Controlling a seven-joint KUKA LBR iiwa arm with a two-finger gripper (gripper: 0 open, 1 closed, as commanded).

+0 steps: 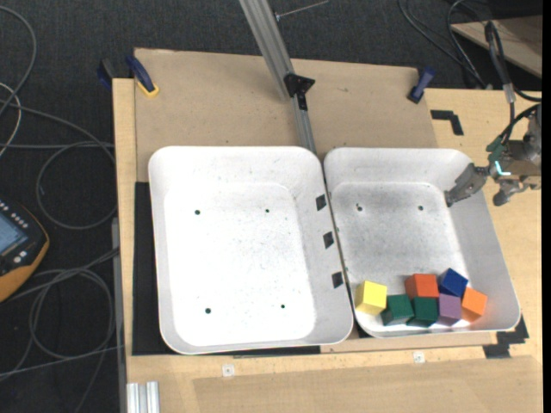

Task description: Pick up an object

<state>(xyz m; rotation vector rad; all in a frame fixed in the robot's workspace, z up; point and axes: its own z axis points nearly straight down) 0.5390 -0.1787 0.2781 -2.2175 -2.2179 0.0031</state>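
Gripper (484, 190) sits over the right bin's (491, 239) upper right rim with its fingers spread apart and nothing between them. The blocks are all bunched at that bin's near edge: yellow cube (373, 296), two green ones (411, 310), red (422, 284), blue (453, 281), purple (450, 307), orange (473, 302). Left bin (172, 317) sits alongside.

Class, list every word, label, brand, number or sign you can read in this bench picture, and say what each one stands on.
No readable text anywhere in the camera view.
Handheld device at the left edge: its screen is lit, but whatever it displays is too small and blurred to read.
Coloured blocks in the right bin: plain faces, no lettering.
Left bin: dark dots and speckles, not characters.
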